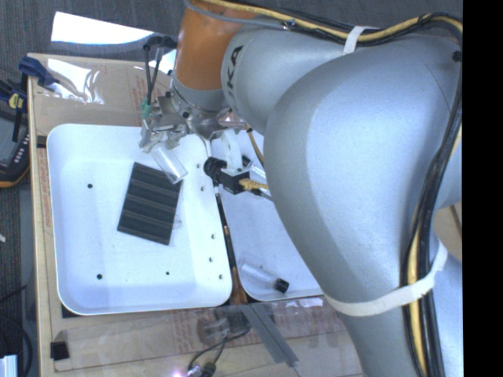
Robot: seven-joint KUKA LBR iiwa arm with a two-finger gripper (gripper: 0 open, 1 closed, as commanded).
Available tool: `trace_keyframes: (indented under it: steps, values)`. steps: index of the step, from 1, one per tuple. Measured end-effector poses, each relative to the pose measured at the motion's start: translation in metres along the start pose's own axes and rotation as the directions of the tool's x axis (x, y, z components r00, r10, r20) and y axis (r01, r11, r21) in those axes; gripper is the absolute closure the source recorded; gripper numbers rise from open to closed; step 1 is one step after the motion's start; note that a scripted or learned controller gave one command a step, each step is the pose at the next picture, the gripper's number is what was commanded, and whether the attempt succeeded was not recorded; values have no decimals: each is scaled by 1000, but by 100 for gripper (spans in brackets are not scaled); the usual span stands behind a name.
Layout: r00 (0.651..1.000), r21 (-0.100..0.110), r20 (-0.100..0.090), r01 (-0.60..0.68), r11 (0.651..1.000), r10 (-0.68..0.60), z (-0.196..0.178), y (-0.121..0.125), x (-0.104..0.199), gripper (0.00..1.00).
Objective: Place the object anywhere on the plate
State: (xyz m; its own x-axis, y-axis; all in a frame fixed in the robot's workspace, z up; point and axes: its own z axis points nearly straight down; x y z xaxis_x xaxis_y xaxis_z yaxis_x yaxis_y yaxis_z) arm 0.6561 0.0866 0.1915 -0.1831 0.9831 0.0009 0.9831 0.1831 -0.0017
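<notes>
Hovering my claw (161, 141) at the upper end of the dark ribbed plate (149, 204), I see a small clear vial (170, 164) pinched between its fingers; light, stiff, slippery, best gripped mid-body

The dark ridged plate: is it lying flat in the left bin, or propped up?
Flat: the dark ridged plate lies flat on the left bin floor, no edge raised.
</notes>
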Motion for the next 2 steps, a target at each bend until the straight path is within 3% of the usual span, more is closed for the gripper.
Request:
trace_keyframes:
  steps: [1, 2]
  values:
    - [1000, 0, 0, 0, 1000, 0, 0, 0, 0, 0]
    - [998, -2, -1, 67, 998, -67, 11, 10, 57, 0]
